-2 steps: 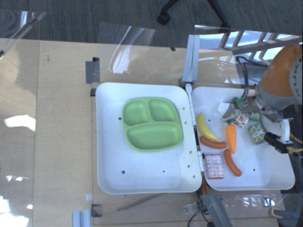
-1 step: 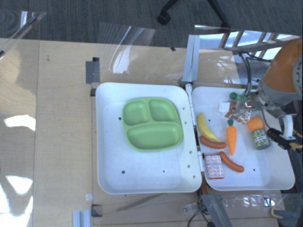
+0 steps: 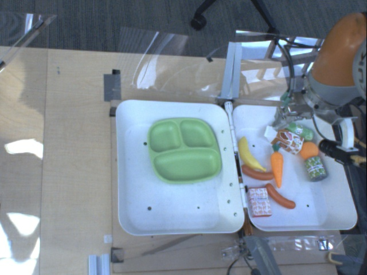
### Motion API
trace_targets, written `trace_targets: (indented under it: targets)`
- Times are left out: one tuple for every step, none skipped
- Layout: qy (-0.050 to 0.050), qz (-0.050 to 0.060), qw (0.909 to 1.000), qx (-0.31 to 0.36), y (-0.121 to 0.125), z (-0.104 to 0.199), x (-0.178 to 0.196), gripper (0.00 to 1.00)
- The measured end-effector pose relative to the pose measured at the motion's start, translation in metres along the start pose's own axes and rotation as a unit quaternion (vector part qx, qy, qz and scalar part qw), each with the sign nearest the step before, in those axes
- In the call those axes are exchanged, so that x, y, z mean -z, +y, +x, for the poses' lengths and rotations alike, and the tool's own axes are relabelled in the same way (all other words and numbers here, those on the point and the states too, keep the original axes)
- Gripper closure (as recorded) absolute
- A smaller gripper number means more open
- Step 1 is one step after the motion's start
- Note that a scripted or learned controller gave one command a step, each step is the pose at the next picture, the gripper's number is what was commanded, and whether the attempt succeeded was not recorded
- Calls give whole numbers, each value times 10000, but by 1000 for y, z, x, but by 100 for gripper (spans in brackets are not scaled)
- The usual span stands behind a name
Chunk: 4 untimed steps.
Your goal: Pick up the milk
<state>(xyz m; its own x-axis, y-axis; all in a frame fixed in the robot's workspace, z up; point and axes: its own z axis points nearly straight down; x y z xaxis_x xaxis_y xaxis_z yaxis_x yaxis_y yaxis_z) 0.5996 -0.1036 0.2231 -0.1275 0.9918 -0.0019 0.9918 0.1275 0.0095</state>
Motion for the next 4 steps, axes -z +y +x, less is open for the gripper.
trace_targets:
  targets:
    - [-1, 10, 9763, 2166, 6, -62, -66, 100]
    - [-7, -7, 9620, 2731, 40, -15, -3, 100]
    - [-16, -5, 9934, 1149, 16, -77, 67, 100]
    - [-15, 2, 10000, -65, 58, -108, 39, 100]
